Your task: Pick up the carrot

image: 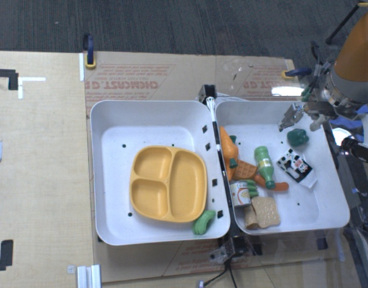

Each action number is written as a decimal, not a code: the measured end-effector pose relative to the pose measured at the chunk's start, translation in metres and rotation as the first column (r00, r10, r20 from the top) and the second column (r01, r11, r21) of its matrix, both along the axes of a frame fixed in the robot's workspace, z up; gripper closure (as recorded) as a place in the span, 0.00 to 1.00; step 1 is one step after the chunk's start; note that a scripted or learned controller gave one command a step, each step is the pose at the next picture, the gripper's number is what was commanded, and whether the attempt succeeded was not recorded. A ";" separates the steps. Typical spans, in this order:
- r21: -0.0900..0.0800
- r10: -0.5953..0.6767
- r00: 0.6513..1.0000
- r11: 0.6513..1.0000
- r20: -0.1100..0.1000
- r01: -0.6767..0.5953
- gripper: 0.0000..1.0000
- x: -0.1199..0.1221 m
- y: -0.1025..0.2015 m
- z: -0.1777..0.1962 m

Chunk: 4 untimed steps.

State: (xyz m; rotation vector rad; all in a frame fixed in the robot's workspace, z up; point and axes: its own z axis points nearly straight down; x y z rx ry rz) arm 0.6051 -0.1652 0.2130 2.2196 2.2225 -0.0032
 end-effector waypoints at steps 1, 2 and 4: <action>0.000 -0.041 0.999 0.999 0.000 0.041 0.00 0.047 0.054 0.035; 0.000 -0.123 0.992 0.992 -0.004 0.123 0.00 0.053 0.143 -0.023; 0.000 -0.123 0.992 0.992 -0.003 0.123 0.00 0.054 0.142 -0.022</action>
